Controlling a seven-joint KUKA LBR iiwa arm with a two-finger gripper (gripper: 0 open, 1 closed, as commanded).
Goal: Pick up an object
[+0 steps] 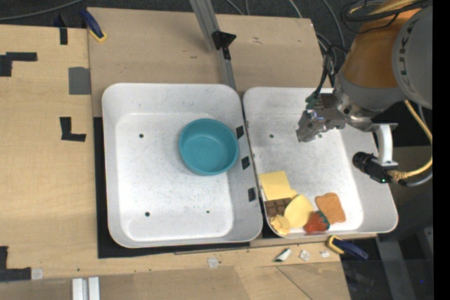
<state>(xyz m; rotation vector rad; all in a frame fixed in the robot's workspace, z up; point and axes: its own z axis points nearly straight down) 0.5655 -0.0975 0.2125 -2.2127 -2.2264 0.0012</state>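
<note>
Hovering over the right bin [281, 109], the gripper [309, 130] carries nothing I can see, and its grip state can't be told. The toy food pile [299, 206] sits near the bin's front edge, so this looks like the approach; next comes lowering onto one piece.

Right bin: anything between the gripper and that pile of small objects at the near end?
Nothing visible. The gripper hangs over the far part of the right bin; the pile of small objects sits at the near end, with bare white floor between. The blue bowl is in the left bin, off that path.
</note>
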